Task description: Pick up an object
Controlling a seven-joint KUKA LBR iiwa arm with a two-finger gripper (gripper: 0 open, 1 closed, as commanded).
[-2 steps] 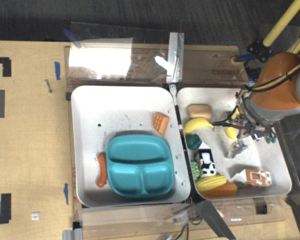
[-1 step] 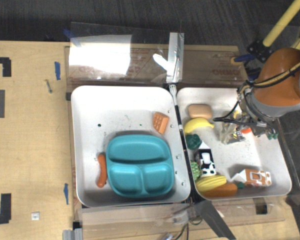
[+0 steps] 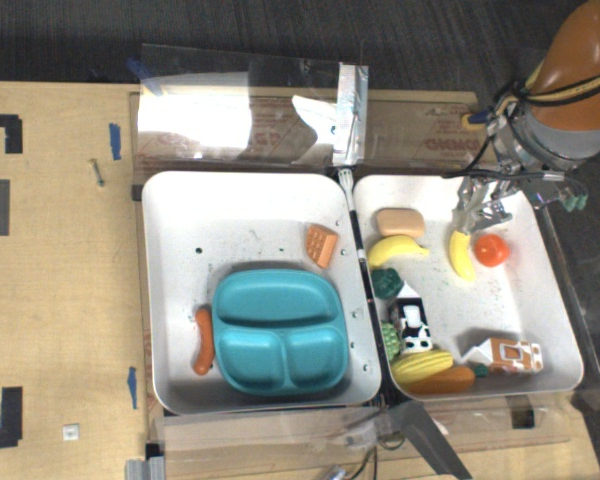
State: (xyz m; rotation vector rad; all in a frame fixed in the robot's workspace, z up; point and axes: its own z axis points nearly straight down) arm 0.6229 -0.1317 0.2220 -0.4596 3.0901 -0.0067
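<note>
We find the pincer low over the upper part of the right bin, hanging from the grey wrist and the orange band of the arm, which reaches in from the right. Its metal fingers point down and nothing sits between them; how wide they are parted we cannot tell, since the tips blur into the white floor.

The nearest things are a small banana and a red tomato, touching each other just below the pincer in this view, toward the near side of the bin. We judge the banana to be the likely thing to pick. Its long axis runs roughly up and down the picture, slightly bowed, with its upper end nearly under the fingertips and the tomato pressed against its right flank.

So the coming move turns on a short shift toward the near rim, and on closing across the banana's narrow width, not along it. The tomato could get in the way of one finger.

Farther left lie a tan bread piece and a second banana, well apart from the pincer.
</note>
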